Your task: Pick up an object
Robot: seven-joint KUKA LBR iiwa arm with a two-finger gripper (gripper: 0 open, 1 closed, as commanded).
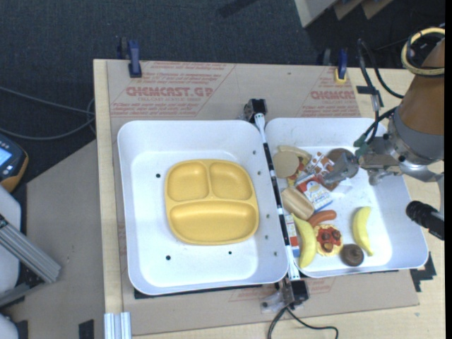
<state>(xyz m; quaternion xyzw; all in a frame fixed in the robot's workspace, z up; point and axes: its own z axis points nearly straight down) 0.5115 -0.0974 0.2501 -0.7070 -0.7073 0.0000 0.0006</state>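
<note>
My gripper (pixel 333 173) hangs low over the right bin (pixel 395 256), reaching in from the right. It sits right above a small red and white packet (pixel 316 183) in a pile of toy food. Around it lie a bread slice (pixel 286 162), a hot dog bun (pixel 297 204), a sausage (pixel 323 217), a long banana (pixel 306 240), a short banana (pixel 362 229), a pizza slice (pixel 328 239) and a brown donut (pixel 352 254). Nothing shows between the fingers.
The left bin (pixel 138 189) holds a yellow divided plate (pixel 210 201). A black clamp strip (pixel 272 182) runs between the two bins. Blue clamps (pixel 131 56) pin the cardboard-covered bench at the back.
</note>
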